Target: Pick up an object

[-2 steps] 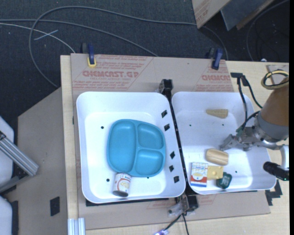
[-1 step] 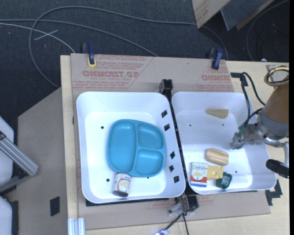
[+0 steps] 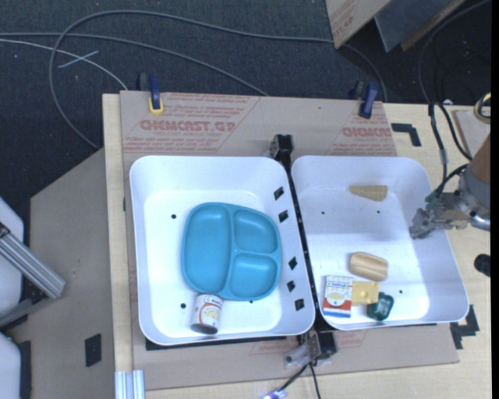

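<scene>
Two white bins sit side by side on the counter. At the right bin's (image 3: 437, 300) right rim hangs the claw (image 3: 427, 221); its opening cannot be told, and nothing shows in its grip. A bread roll (image 3: 368, 266) lies near, toward the front edge; a wedge (image 3: 368, 192) lies toward the back.

Floor (image 3: 70, 86): dark carpet, grey-blue, fills the top and left of the view.
Cables (image 3: 78, 47): thin pale loops lie across the floor at upper left.
Surface (image 3: 210, 117): tan board printed with red lettering, edged in pale wood.
Clamps (image 3: 154, 90): two blue ones grip the board's far edge, well apart.
Cardboard box (image 3: 355, 17): brown, at the top edge.
Metal rail (image 3: 27, 261): silver, slanted, at the left edge.
Light: even, soft shadows.
</scene>
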Robot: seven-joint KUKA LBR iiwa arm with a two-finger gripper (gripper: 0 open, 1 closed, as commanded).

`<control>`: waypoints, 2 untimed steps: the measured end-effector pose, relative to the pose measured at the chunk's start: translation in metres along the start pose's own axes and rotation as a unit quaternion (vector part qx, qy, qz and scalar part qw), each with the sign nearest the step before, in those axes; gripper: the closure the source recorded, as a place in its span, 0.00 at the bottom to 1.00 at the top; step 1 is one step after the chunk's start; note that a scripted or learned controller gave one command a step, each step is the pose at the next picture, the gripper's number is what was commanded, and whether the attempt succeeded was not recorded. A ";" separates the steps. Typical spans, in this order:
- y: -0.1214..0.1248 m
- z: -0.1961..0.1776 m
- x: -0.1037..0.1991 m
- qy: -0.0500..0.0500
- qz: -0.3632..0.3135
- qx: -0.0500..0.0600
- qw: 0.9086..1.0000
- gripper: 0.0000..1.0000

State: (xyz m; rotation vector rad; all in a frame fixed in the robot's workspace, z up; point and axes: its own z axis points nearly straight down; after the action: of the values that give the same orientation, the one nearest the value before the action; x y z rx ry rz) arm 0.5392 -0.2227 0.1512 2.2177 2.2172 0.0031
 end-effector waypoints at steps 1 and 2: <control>-0.003 -0.045 0.003 0.001 0.000 0.001 1.000 1.00; -0.002 -0.098 0.002 0.000 -0.001 0.001 1.000 1.00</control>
State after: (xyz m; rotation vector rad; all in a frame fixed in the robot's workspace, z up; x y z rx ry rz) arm 0.5365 -0.2199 0.2489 2.2169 2.2199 0.0028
